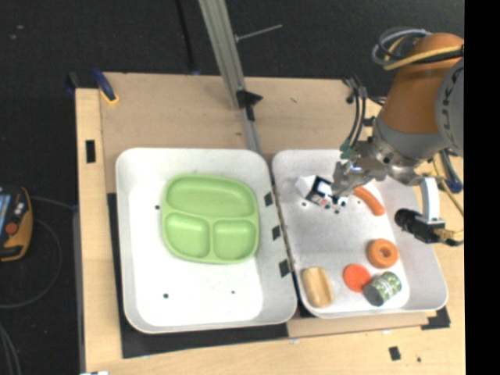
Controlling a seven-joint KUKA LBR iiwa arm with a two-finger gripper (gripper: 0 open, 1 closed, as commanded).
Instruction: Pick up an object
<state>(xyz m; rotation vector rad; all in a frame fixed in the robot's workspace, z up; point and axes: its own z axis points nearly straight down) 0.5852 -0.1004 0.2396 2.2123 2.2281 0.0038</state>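
My gripper [341,187] reaches down into the upper part of the right bin [422,276]. It sits right beside a small white, blue and black object [316,189], touching or nearly touching that object's right side. An orange carrot-shaped piece [369,201] lies just right of the gripper. Lower in the same bin are an orange ring [383,252], a red-orange disc [356,276], a green can [383,287] and a tan bread-like roll [316,286].
The left bin [141,287] holds a green divided plate [211,218]. A grey metal post [226,49] rises behind the bins. The arm's orange band [414,92] and grey wrist hang over the right bin's upper right corner.
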